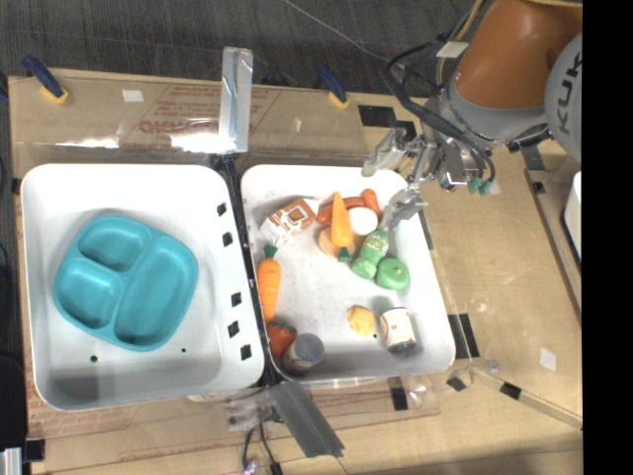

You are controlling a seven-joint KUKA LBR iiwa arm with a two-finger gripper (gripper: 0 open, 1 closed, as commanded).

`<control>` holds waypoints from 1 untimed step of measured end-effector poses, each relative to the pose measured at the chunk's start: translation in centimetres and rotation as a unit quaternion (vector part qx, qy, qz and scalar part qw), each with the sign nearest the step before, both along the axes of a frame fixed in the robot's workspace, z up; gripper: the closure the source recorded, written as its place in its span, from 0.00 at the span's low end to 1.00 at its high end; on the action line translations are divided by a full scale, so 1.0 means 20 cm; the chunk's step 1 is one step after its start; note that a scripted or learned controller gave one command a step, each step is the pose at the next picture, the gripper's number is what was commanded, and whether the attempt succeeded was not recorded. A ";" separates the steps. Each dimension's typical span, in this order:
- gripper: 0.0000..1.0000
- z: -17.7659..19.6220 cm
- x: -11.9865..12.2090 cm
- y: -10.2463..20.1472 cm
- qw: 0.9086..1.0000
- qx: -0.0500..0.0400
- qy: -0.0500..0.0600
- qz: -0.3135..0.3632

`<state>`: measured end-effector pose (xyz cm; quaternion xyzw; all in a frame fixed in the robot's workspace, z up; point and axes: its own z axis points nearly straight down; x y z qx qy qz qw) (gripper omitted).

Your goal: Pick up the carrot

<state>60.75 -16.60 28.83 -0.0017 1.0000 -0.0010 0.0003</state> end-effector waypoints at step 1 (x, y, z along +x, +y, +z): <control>0.00 -0.89 -0.31 0.00 0.998 0.003 0.006 0.065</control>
